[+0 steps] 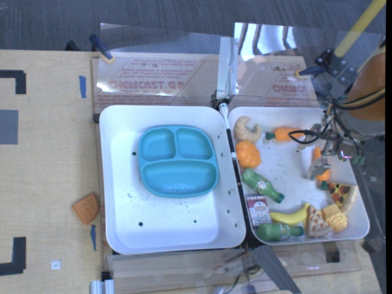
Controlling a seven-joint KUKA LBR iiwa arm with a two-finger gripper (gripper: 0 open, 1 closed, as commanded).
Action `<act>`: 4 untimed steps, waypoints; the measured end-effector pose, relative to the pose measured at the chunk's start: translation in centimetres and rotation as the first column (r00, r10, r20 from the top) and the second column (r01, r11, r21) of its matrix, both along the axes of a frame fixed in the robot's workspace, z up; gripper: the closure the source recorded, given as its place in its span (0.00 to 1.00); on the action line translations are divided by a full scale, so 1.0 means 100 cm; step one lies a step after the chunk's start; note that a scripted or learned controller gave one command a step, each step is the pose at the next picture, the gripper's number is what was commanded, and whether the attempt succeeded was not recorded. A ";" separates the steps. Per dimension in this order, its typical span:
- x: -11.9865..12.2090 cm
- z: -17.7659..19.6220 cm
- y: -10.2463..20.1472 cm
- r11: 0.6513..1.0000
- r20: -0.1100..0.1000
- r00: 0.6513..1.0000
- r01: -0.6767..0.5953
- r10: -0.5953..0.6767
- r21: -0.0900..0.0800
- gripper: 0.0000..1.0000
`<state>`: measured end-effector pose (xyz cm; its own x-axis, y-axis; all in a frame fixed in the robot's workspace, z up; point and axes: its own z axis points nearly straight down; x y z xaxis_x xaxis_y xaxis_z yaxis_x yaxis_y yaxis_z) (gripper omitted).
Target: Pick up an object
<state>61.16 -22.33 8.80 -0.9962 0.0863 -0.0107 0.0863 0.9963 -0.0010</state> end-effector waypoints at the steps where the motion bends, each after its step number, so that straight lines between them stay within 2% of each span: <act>1: 0.004 0.015 0.000 1.000 0.016 1.000 -0.001 0.001 -0.005 1.00; 2: 0.004 0.014 0.000 1.000 0.015 1.000 -0.001 0.001 -0.004 0.00; 3: -0.026 0.000 0.001 0.992 -0.002 0.992 0.128 -0.128 0.002 0.00; 4: -0.021 0.015 0.001 0.992 0.014 0.992 0.126 -0.126 -0.001 1.00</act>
